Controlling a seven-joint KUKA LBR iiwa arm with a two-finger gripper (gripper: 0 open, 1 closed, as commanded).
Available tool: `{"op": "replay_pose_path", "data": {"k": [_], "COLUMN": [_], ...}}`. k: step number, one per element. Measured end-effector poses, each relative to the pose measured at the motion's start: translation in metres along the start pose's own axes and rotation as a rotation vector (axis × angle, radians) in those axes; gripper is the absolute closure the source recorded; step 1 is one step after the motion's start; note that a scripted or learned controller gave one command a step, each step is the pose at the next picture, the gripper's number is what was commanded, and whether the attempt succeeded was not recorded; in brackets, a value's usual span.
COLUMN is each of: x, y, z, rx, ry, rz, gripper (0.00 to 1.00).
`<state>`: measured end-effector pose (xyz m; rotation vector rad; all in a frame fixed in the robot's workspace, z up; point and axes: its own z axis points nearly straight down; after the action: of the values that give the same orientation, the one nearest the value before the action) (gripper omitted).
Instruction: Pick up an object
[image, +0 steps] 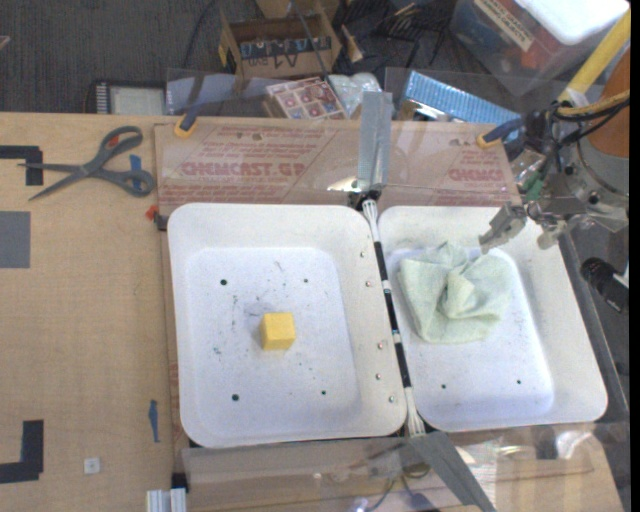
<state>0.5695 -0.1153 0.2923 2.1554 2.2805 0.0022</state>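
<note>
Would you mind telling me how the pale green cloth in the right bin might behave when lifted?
The cloth lies crumpled in folds, so it is probably floppy and would drape. It looks thin, so likely light. A pinch on one raised fold may lift only part of it.

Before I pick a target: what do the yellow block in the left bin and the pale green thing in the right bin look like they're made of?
Yellow block: probably foam or sponge, though painted wood or plastic is possible; matte, no glints, slightly soft edges.
Pale green thing: cloth, likely a thin rag or towel; it lies crumpled with soft folds and a dull surface.
Both bins look like smooth white moulded plastic.
</note>
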Motion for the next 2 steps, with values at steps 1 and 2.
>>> {"op": "replay_pose_path", "data": {"k": [1, 2], "x": [0.017, 0.005], "y": [0.019, 0.013], "z": [-0.076, 0.067], "rx": [0.002, 0.002], "ry": [0.001, 0.001], "rz": [-0.063, -0.297], "gripper": [0.00, 0.00]}}
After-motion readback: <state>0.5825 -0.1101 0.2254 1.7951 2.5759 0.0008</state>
